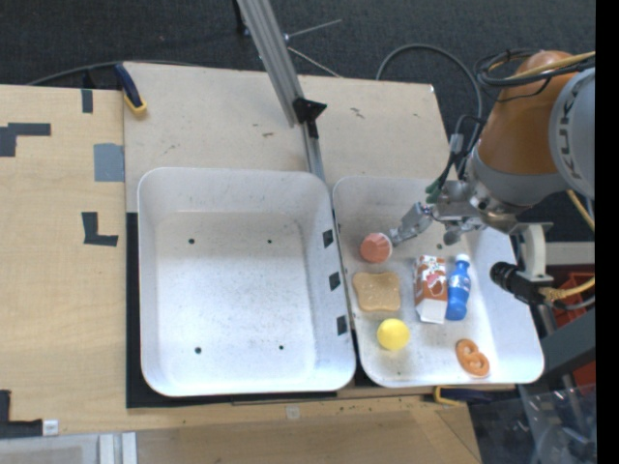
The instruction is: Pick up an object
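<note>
Robotics lab test cell. Plywood bench (58,288) patched with tape, aluminium camera mast (276,56) above two white bins (242,187), loose cables (416,61) right of mast, dark carpet.

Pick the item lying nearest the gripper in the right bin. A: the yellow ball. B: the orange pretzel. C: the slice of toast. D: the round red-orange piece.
D: the round red-orange piece lies just below and left of the gripper, while the toast, yellow ball and pretzel sit farther toward the near edge of the right bin.
</note>
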Available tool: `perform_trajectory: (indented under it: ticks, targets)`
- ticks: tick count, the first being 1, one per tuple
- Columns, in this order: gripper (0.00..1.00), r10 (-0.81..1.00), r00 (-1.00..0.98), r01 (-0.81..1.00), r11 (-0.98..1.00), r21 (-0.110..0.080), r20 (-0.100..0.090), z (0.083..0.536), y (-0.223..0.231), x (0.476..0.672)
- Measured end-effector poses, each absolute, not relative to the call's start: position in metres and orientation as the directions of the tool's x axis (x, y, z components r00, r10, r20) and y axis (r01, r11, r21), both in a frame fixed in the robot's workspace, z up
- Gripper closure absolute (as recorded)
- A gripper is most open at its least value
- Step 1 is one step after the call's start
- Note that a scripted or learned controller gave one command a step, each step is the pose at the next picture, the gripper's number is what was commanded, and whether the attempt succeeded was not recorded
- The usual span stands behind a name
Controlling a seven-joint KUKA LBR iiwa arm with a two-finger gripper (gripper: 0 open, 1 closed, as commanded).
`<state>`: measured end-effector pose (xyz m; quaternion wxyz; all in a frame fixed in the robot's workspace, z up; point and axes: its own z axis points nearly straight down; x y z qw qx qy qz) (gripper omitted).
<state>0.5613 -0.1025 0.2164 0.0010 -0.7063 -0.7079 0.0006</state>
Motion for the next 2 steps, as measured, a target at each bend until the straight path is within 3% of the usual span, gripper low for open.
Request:
perform_trajectory:
  ticks: [1,2]
  targets:
    - [0.00,1.000,-0.002,1.000,0.002,-0.002,0.000,0.216,-0.103,0.561]
    - [0.00,1.000,-0.001,1.000,0.001,-0.007,0.000,0.172,-0.098,0.562]
